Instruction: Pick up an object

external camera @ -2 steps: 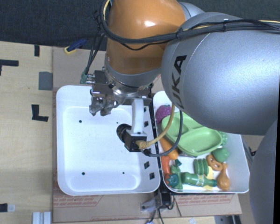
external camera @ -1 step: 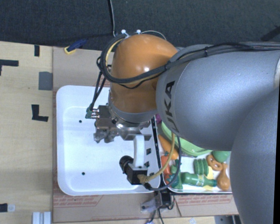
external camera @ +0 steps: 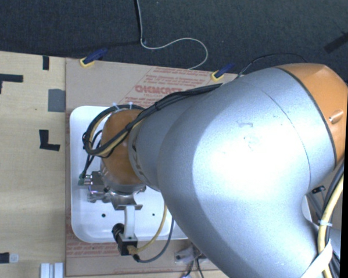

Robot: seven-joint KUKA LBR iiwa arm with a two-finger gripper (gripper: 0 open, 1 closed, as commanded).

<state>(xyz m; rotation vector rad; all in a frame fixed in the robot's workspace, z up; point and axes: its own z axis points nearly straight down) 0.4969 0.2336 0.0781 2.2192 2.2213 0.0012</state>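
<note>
The grey arm with its orange band fills the right and middle of the camera view. Its wrist points down into a white bin (external camera: 79,218). The gripper (external camera: 110,195) sits low over the bin's middle, seen from above, with its metal base showing under the orange wrist. The arm hides most of the bin floor. On the bare strip of floor along the left and front I see only white plastic with a few small dark holes. No loose object shows near the gripper.
The bin rests on a cardboard sheet (external camera: 165,85) held by blue and yellow clips (external camera: 92,57) at its far corners. Black tape marks (external camera: 49,140) dot the wooden bench to the left. A thin white cable (external camera: 173,43) lies on the dark floor beyond.
</note>
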